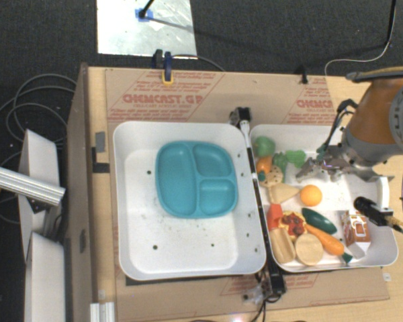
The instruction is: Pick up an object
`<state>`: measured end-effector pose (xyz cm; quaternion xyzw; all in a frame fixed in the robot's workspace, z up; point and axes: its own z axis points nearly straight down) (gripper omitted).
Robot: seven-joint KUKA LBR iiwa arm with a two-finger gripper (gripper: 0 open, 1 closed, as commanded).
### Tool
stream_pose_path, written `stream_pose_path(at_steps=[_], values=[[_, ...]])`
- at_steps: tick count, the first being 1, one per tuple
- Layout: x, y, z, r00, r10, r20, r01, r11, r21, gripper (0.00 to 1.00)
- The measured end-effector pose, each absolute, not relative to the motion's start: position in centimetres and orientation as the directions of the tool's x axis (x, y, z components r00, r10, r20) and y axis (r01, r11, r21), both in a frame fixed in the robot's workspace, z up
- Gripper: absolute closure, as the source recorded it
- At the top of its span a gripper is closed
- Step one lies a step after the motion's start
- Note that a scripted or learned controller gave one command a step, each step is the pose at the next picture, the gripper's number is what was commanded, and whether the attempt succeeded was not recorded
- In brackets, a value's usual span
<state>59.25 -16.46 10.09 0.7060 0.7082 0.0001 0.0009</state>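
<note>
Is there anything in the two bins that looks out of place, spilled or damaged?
Nothing stands out. The teal divided plate lies flat and upright in the left bin. The toy food, such as the orange and carrot, is crowded but stays inside the right bin.

Two white bins (131, 200), one teal plate (195, 179)
</note>
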Motion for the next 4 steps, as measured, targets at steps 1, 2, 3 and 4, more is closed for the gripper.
stream_pose_path(at_steps=[1,2,3,4], values=[[55.0,-13.9,9.0,0.002,1.000,-0.005,1.000,-0.002,0.017,0.00],[61.8,-10.9,8.6,-0.008,1.000,-0.009,1.000,0.008,0.006,0.00],[67.1,-11.6,8.6,-0.005,1.000,0.000,1.000,0.005,0.003,0.00],[67.2,-11.6,10.2,-0.008,1.000,0.000,1.000,0.008,0.009,1.00]])
